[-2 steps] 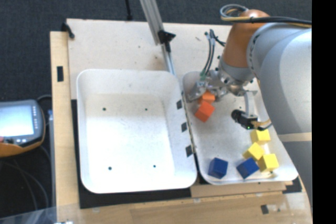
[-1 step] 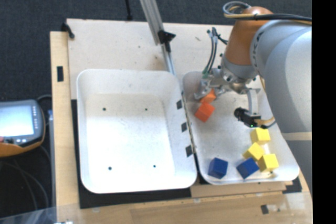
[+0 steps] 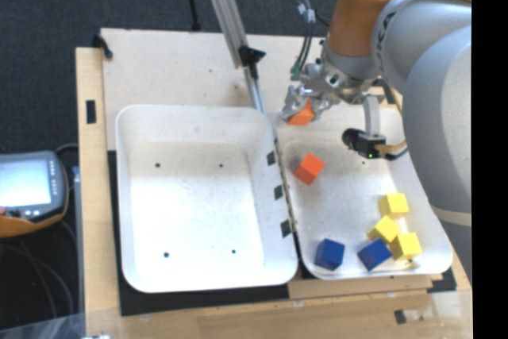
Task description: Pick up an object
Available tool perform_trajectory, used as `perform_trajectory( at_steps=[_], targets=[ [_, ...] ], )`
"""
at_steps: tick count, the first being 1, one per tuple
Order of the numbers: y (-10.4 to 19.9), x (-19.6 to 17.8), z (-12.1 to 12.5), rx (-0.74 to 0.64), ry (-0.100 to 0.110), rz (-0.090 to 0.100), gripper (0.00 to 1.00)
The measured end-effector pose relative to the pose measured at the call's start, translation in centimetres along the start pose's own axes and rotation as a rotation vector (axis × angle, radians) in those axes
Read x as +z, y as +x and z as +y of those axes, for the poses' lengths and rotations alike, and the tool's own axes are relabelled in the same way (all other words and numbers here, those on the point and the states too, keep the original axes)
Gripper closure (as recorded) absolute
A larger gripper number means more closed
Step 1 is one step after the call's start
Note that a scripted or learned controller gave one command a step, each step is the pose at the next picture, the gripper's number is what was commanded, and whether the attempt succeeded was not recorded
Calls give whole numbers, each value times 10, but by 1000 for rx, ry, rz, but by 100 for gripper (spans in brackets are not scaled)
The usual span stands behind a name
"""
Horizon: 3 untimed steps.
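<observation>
In the camera view, the grey arm (image 3: pixel 429 52) with its orange band reaches in from the right and hangs over the far left corner of the right bin (image 3: pixel 349 163). Its claw (image 3: pixel 302 109) points down and pinches a small orange block (image 3: pixel 301 117), which sits between the fingers and is lifted off the bin floor, close to the wall that the two bins share.

A second orange cube (image 3: pixel 310 168) lies on the floor of the right bin, just nearer than the claw and apart from it. At the near edge of that bin two blue cubes (image 3: pixel 329 253) lie near each other, the right-hand one (image 3: pixel 374 254) touching a cluster of yellow cubes (image 3: pixel 394 226) that sits at the near right corner. A small black part (image 3: pixel 363 142) with a green light hangs from the arm over the bin's right half.

The left bin (image 3: pixel 135 171) sits beside the right one on the pale surface (image 3: pixel 159 59). A slanted metal post (image 3: pixel 226 8) rises from the far side of the surface. A grey handheld screen (image 3: pixel 30 186) lies off the surface at the left.
</observation>
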State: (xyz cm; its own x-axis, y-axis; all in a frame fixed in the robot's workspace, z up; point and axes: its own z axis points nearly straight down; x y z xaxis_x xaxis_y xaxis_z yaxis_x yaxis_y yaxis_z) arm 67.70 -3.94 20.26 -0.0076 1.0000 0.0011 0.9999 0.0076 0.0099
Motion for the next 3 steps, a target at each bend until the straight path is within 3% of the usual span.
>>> perform_trajectory(
  at_steps=[1,2,3],
  targets=[
    [-54,61,-32,3,6,-1,100],
    [-4,2,3,0,1,0,100],
    [60,6,-14,0,11,0,100]
  ],
)
